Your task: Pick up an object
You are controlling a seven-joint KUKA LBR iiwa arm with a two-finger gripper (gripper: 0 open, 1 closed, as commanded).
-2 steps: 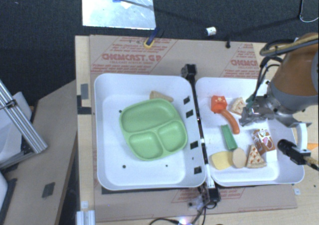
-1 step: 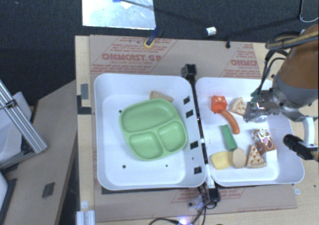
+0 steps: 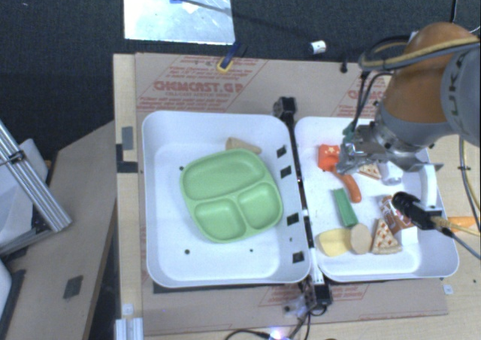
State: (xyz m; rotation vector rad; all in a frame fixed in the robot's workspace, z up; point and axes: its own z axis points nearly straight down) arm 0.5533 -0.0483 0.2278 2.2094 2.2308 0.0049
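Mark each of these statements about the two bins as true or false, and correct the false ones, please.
1. The green tray lies in the left bin. True.
2. The green tray has two compartments. False: it has three.
3. The green stick lies in the right bin. True.
4. The arm hangs over the left bin. False: it is over the right bin, near the orange sausage.
5. A waffle piece lies in the right bin. True.
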